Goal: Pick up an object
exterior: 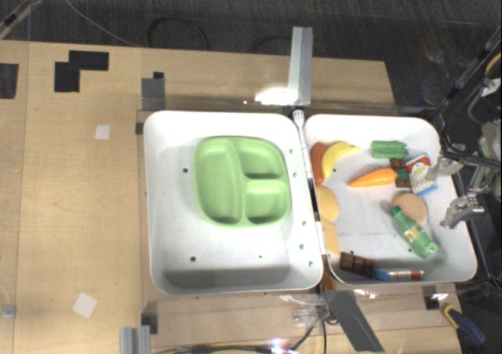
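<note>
The right bin (459,264) holds a yellow banana (340,154), an orange carrot (373,178), a green ridged piece (389,149), a small colourful carton (420,174), a tan round item (410,205) and a green bottle (415,235) lying on its side. A dark chocolate bar (357,264) and a marker (401,273) lie along the bin's near wall. My gripper (456,187) hangs at the bin's right wall, just right of the carton and the tan item. Its two metal fingers stand apart and hold nothing.
The left bin (169,262) carries a green divided plate (239,180). A red item (317,162) and a tan bun-like piece (326,205) rest against the right bin's left wall. A metal post (301,62) rises behind the wall between the bins.
</note>
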You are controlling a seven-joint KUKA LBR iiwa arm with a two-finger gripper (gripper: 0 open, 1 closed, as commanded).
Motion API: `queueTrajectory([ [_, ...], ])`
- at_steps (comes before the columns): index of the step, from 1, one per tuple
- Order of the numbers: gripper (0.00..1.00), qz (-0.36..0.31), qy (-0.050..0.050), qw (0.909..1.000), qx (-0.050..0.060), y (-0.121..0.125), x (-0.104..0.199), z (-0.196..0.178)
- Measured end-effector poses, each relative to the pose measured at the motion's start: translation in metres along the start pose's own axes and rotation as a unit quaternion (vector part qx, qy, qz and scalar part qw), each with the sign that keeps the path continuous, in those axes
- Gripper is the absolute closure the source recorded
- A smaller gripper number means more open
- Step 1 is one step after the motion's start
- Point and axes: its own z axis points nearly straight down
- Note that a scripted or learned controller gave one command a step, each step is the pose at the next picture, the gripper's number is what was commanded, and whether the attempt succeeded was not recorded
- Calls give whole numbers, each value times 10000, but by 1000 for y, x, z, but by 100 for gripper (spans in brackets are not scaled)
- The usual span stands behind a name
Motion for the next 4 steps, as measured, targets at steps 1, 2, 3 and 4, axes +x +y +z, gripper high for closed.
queueTrajectory([
  [1, 0, -13, -19, 10000, 1, -23, 5, 160],
  [2, 0, -216, -52, 9998, 25, 10, -4, 188],
  [3, 0, -774, -80, 9970, -4, 87, -64, 188],
  [4, 100, -801, -156, 9967, 14, 87, -68, 173],
])
